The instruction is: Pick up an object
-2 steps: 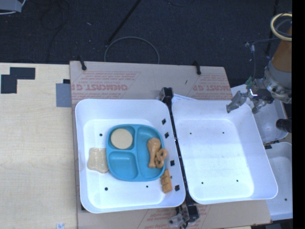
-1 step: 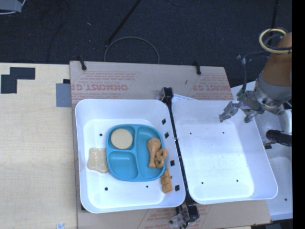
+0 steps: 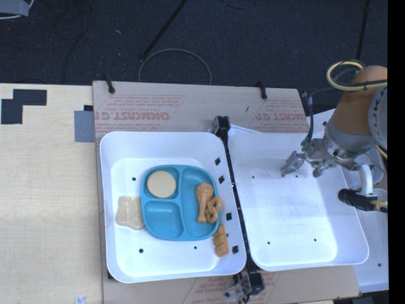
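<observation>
Objects all lie in left bin (image 3: 120, 154): blue tray (image 3: 166, 223) with round cracker (image 3: 161, 183) and pretzel (image 3: 207, 202), bread piece (image 3: 130, 212) beside it. Gripper (image 3: 297, 165) over right bin (image 3: 354, 246), fingers spread, pinching nothing. Targets lie well left, across the divider.

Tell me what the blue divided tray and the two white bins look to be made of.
Blue divided tray: likely moulded plastic, going by its even colour, rounded compartments and soft sheen. Left white bin and right white bin: probably thin formed plastic, smooth and semi-gloss, with rounded corners.
</observation>
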Action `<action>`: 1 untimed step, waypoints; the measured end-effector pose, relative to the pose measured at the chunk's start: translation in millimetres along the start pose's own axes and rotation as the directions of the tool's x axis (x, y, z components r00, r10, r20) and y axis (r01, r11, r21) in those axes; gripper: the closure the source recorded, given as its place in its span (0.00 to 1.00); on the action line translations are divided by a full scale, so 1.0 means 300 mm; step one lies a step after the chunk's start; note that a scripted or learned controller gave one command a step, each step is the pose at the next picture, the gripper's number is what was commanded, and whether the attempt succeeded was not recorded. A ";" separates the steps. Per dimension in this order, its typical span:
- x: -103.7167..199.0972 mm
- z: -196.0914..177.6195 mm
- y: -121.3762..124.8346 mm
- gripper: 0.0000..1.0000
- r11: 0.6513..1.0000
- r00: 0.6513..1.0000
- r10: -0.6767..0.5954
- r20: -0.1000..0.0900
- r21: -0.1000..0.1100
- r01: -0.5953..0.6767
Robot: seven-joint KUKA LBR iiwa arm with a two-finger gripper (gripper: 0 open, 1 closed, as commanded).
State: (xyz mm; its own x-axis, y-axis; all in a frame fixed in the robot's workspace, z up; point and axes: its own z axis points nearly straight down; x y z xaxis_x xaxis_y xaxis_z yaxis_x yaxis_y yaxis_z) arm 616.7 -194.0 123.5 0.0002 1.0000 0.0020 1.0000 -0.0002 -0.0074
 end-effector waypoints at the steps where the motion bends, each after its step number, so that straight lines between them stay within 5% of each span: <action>1: -0.003 -0.047 0.004 1.00 1.000 1.000 0.000 0.001 -0.005 0.000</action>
State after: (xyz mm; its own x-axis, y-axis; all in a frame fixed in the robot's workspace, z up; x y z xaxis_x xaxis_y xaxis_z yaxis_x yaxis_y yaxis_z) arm 618.1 -194.8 137.5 0.0001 1.0000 0.0007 1.0000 -0.0001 -0.0029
